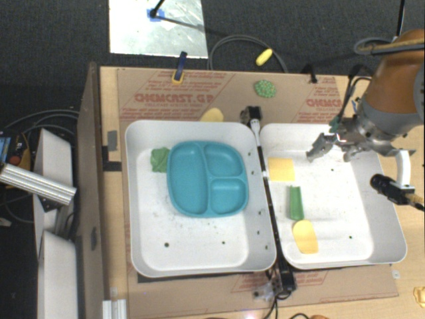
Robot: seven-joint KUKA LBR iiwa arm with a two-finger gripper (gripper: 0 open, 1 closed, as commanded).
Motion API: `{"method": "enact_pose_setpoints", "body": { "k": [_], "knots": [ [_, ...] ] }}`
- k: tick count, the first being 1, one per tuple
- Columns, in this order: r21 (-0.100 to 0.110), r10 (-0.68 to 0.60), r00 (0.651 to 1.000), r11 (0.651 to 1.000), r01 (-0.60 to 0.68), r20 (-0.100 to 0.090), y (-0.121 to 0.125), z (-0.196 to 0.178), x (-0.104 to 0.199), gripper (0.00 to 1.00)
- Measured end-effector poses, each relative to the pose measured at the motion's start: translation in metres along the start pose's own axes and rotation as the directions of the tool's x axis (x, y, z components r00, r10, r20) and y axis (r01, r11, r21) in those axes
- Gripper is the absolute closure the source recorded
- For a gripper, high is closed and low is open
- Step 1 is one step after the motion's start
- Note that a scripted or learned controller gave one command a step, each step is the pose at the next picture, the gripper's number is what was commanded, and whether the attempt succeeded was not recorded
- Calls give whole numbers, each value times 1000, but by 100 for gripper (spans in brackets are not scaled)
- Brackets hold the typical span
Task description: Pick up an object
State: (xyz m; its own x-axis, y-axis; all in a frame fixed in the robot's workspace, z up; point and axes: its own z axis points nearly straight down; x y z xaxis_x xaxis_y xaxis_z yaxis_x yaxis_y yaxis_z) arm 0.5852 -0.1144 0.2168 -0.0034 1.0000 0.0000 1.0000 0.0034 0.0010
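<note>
**Arm poised over right bin, nothing gripped**

Seen from above at a slant: two shallow white bins side by side on a cardboard-covered surface (199, 92). In the left bin (143, 244), a blue divided plate (206, 178) with a green scrap (159, 159) touching its left edge. In the right bin (382, 244), a pale yellow square block (281, 169) near the dividing wall, a green stick (295, 203) just below it, and a rounded yellow piece (305, 236) just below that, all three lying loose on the bin floor. Reaching in from the right, the grey arm with its orange band (398, 78). Tool (332, 148) raised over the upper part of the right bin, fingers spread apart, nothing between them, well apart from the three pieces. Behind the bins, a green knobbly ball (265, 88) on the cardboard.
</note>
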Motion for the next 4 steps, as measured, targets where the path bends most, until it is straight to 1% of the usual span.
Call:
{"method": "enact_pose_setpoints", "body": {
  "k": [1,2,3,4],
  "knots": [
    [5,1,1000,1000,-1,-1,-21,139,16,0],
    [-6,-1,1000,1000,1,2,20,111,4,0],
    [6,2,1000,1000,-2,-2,-34,125,34,0],
    [1,3,1000,1000,-3,0,-38,133,25,0]
  ]
}}
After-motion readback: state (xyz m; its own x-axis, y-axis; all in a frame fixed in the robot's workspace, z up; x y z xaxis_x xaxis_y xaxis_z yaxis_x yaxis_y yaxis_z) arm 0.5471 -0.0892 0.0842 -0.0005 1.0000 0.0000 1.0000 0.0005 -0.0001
